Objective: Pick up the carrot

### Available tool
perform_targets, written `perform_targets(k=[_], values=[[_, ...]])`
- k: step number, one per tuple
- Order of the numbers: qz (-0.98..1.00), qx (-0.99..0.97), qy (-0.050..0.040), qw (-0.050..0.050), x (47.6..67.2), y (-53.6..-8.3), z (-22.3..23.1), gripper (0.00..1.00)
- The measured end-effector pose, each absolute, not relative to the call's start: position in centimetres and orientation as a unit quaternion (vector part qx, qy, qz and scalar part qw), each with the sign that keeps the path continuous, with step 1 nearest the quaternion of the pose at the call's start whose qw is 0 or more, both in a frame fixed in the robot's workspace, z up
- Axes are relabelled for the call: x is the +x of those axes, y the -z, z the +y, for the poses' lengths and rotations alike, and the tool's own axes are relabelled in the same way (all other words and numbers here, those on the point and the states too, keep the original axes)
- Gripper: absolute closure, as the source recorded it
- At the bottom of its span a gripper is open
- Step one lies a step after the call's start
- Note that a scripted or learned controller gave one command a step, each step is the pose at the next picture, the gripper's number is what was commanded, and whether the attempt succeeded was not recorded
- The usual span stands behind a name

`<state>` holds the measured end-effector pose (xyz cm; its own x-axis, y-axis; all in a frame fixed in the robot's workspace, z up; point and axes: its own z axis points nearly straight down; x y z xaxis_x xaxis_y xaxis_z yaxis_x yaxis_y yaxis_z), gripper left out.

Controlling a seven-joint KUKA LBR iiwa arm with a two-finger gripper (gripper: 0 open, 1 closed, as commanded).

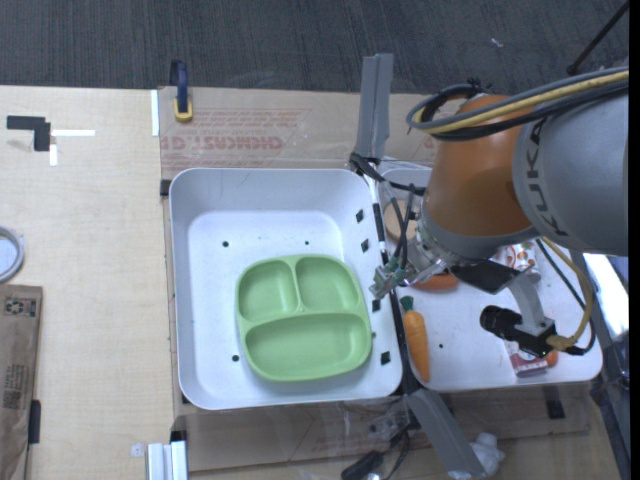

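Rt bin's (470, 363) left edge: orange carrot (415, 344), green top

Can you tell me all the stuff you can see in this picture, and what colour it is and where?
Plate: one, green, three sections, in the left bin.
Carrot: one, orange, in the right bin beside the wall between the bins.
Bins: two, white, side by side on the bench.
Clamp: one, blue and yellow, behind the left bin.
Tape roll: one, pale, at the left edge.
Arm: one, grey with an orange band, over the right bin.
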<state>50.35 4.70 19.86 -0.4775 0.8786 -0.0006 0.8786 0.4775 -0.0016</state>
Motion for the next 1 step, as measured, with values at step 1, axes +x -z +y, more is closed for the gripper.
perform_targets(k=[1], values=[[-0.859,-0.511,-0.0009,0.0,50.35,-19.86,4.68,0.0]])
